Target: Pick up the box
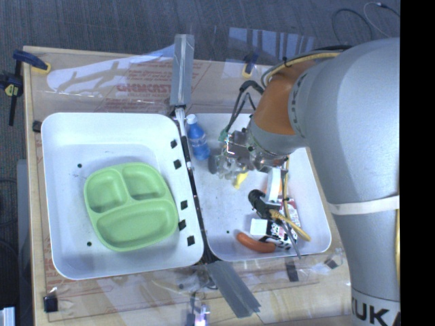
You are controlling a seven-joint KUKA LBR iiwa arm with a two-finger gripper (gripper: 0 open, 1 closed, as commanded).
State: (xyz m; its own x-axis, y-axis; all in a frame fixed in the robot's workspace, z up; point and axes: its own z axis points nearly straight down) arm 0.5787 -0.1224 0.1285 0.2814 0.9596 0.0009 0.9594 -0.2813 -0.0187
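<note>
Currently my tool sits low in the right bin, upper-middle of the frame, just right of the blue bottle. Its state: cannot tell, as the wrist and cabling cover the business end from this angle. Nothing visibly held.

The box: I take it to be the narrow white carton with red markings, lying flat in the right bin, right of centre, running roughly top to bottom of the frame. It lies below and to the right of my tool, near but apart from it. Its lower end runs into a clutter of small items: a dark object, yellow sticks, a printed white piece, and an orange sausage-shaped thing near the bin's lower edge. The left bin carries a green divided tray; not relevant.

Handling judgement: likely thin card, light, fairly stiff along its length but crushable across the faces. The surface looks glossy, so it may slip under a weak pinch. Best hold, I judge, is across the narrow width near the upper half, away from the clutter. A grip at the lower end risks catching the sticks. The box lies close to the right wall, so clearance on that side may be tight.
</note>
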